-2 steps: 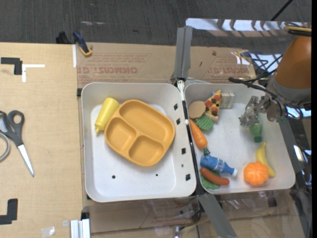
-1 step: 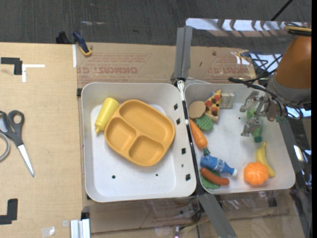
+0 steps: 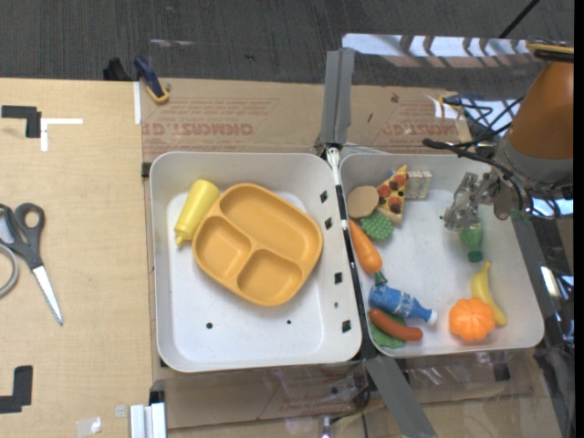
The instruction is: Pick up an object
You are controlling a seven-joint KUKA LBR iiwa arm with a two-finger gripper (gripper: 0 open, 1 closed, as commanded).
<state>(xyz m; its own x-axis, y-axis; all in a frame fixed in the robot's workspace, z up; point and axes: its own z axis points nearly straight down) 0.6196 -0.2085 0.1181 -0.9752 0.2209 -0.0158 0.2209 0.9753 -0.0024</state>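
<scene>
Two shallow white bins (image 3: 164,272) side by side, smooth plastic with rounded corners, on a bench of pale wood and brown cardboard. In the left bin: a glossy yellow-orange divided tray (image 3: 255,243) with three compartments, and touching its upper-left edge a yellow squeeze bottle (image 3: 194,210), tilted. In the right bin, a scatter of toy food — a carrot (image 3: 365,249) along the dividing wall, a pizza slice (image 3: 395,192) near the far wall, a blue bottle (image 3: 400,303) lying flat, a red sausage (image 3: 396,326) just below it, a round ribbed orange (image 3: 472,319) touching a curved banana (image 3: 484,292) in the near-right corner.

Reaching in from the right, the grey arm with its orange band; gripper (image 3: 464,210) of bare metal low over the right bin's upper-right part. Directly beneath the fingertips, a small green object (image 3: 471,238), shape unclear, touching or nearly touching them. Whether the fingers clasp it — cannot tell, nor how wide they stand.

Open white floor left of the gripper toward the bin's middle; right wall close beside it. Scissors (image 3: 32,254) on the wood, well apart to the left.
</scene>
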